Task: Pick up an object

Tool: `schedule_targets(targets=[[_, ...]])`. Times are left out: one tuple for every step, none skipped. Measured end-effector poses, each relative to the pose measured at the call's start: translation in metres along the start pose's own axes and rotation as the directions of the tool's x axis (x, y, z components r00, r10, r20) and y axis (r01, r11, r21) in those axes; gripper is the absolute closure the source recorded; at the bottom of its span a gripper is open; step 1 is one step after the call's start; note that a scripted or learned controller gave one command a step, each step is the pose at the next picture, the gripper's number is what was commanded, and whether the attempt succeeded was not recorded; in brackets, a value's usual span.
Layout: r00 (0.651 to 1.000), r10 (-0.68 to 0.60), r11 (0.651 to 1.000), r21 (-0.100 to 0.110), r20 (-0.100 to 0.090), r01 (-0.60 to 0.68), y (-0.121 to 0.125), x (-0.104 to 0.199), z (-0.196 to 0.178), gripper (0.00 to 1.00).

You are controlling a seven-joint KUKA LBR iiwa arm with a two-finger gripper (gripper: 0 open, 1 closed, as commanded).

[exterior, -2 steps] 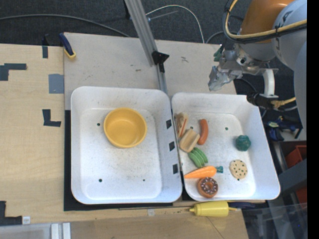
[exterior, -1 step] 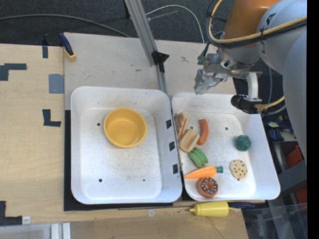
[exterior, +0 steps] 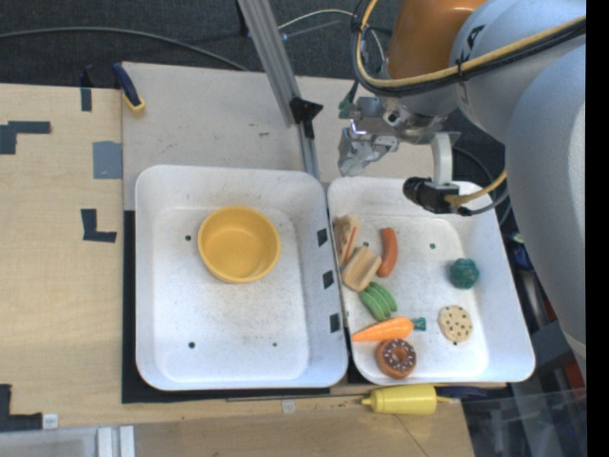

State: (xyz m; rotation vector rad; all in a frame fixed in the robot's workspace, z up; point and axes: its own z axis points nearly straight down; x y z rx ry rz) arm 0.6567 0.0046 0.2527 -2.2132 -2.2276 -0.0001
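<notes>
**Orange-banded arm above the far rim of the right bin**

Grey metal gripper hangs over the far left corner of the right white bin, above the toys and apart from them; whether its fingers are apart or together cannot be told.

Lying in that bin are a tan bread slice, a striped sandwich piece, an orange-red sausage, a green ridged vegetable, an orange carrot, a chocolate doughnut, a speckled cookie and a dark green ball.

A yellow bowl sits in the left white bin.

A yellow bottle lies on the pale wooden worktop, just outside the right bin's near rim. A slanted aluminium rail crosses behind the bins.
</notes>
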Motion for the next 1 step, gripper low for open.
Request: schedule_targets(targets=[[1.0,-0.001,1.0,0.0,0.0,0.001,-0.0017,0.0562,0.0002,1.0]])
